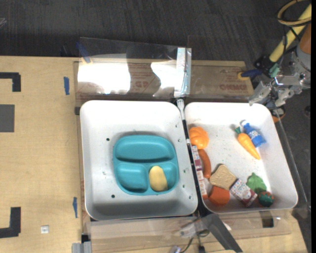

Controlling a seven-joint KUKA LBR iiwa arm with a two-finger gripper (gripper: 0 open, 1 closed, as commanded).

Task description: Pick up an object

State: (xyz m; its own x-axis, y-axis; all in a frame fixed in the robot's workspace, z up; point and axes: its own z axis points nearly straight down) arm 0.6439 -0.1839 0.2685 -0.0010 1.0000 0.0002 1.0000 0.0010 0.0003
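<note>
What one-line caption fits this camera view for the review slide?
Gripper poised above the right bin's far corner; toy carrot and other toy food inside, teal tray with yellow potato in left bin.

Robotics lab, test bench setup. Plywood bench top (39, 148) marked with black tape squares (11, 81) and blue tape bits (66, 85). Two white bins (94, 118) hold plastic toy food (nothing real to eat). Clear plastic sheet (133, 74) behind bins, yellow cables (291, 15) looped at upper right, dark carpet floor (148, 20).
</note>
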